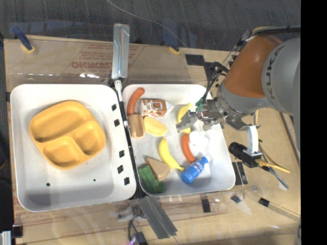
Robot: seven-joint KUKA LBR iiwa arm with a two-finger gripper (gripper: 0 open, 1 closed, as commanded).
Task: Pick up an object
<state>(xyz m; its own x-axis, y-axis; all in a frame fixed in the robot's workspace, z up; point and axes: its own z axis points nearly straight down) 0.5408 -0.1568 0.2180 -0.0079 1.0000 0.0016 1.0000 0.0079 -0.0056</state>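
The right bin [220, 173] holds several toy foods. Among them are a red sausage [134, 100], a tan cylinder [136, 126], an orange-and-white packet [154, 107], a pale yellow lump [156, 127], a banana [167, 154], an orange-red sausage [188, 148], a blue bottle [193, 170], a brown wedge [158, 168] and a green piece [149, 180]. My gripper [196, 119] hangs low over the bin's upper right part. It is just right of a small yellow piece [183, 112] and above a white object [200, 139]. It looks open, with nothing held between its fingers.
The left bin [20, 185] holds a yellow divided tray [67, 133]. A metal bar [120, 52] stands at the back between the bins. Black fittings and cables [250, 154] lie on the bench right of the right bin.
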